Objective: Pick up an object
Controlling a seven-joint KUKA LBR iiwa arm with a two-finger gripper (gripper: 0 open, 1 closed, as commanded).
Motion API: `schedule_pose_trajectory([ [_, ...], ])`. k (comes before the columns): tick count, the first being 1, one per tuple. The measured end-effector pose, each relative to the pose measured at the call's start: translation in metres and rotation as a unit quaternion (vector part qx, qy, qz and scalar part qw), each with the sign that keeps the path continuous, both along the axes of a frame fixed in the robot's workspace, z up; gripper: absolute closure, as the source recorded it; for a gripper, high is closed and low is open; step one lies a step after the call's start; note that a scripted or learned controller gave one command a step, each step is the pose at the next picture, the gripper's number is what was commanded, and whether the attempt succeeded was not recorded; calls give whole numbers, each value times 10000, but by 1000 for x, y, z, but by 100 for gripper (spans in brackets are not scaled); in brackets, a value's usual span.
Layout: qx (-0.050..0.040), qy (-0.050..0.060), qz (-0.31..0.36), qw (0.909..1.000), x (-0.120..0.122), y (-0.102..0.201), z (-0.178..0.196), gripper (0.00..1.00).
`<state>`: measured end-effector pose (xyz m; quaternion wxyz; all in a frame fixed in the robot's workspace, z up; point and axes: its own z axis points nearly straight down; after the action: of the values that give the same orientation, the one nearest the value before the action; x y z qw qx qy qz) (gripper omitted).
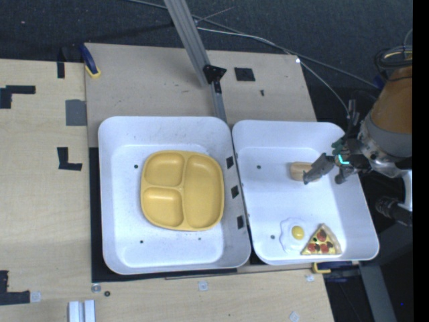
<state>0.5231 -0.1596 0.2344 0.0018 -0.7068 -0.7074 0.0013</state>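
Observation:
My gripper [328, 173] hangs over the upper right part of the right bin [268, 136], reaching in from the right. Its two dark fingers stand apart, so it is open, and I see only white bin floor between them. A small tan, bread-like piece [299, 170] lies just left of the left fingertip [312, 175], outside the gap. A toy fried egg [293, 233] and a toy pizza slice [322, 241] lie side by side near the bin's front right corner.
The left bin [120, 146] holds a yellow plate [182, 190] with three compartments. A grey metal bar [191, 35] slants down to the bench's far edge above the seam between the bins. Cables run across the dark floor behind.

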Motion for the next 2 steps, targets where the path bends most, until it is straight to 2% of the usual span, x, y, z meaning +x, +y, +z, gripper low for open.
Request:
schedule_pose_trajectory([
  [1, -3, -12, 2, 10000, 1, 0, 1, 0],
  [2, 3, 12, 0, 10000, 1, 11, -55, 0],
])
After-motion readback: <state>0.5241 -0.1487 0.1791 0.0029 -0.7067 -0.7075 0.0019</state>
